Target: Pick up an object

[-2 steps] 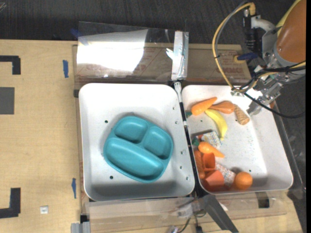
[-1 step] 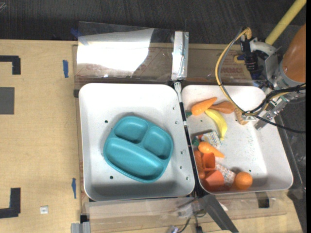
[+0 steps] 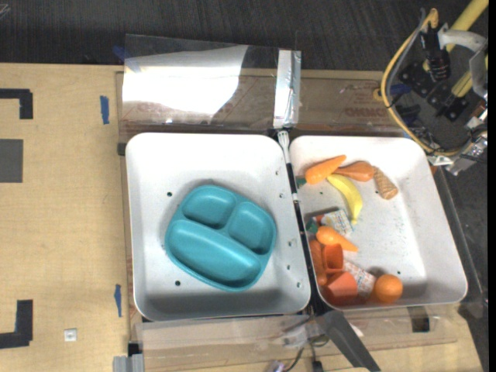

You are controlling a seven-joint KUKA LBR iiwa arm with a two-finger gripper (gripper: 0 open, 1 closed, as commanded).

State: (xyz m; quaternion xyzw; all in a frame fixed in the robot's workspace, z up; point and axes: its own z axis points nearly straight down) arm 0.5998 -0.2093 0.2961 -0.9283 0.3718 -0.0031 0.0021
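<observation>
The right bin (image 3: 431, 231) holds the loose objects. A carrot (image 3: 324, 169) and a second orange vegetable (image 3: 357, 170) lie at its far side, beside a brown ridged piece (image 3: 385, 184). A yellow banana (image 3: 348, 197) lies just below them. Along the bin's left wall sit an orange cup (image 3: 332, 259), a small labelled bottle (image 3: 359, 272) and an orange fruit (image 3: 388, 287). My gripper (image 3: 453, 111), wrapped in yellow and black cables, hangs at the top right, beyond the bin's far right corner and well apart from every object.
The left bin (image 3: 155, 157) holds a teal divided plate (image 3: 221, 235). A clear plastic sheet (image 3: 186, 84) and a strip of silver tape (image 3: 287, 87) lie behind the bins. Cardboard (image 3: 58, 208) covers the bench to the left.
</observation>
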